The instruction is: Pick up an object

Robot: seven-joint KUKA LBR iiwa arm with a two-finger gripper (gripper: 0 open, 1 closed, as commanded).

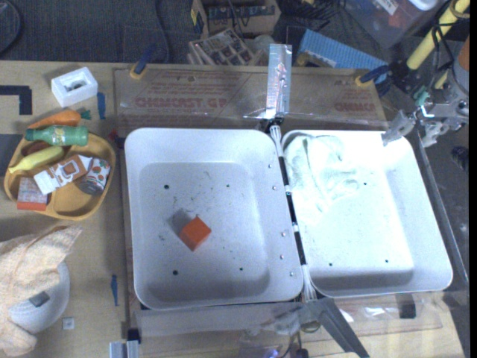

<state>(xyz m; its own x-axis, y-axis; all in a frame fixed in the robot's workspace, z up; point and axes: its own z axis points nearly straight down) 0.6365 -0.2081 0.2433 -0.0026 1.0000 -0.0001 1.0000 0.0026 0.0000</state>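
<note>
Your gripper (396, 129) hangs at the far right corner of the right bin (417, 274); if it is apart or together you cannot tell. From it, the orange block (197, 233) lies well apart, to the left and nearer, in the left bin (149, 155).

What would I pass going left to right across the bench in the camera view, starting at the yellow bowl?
Yellow bowl of toy groceries → left bin → orange block inside it → right bin → hand at that bin's far right corner.
</note>
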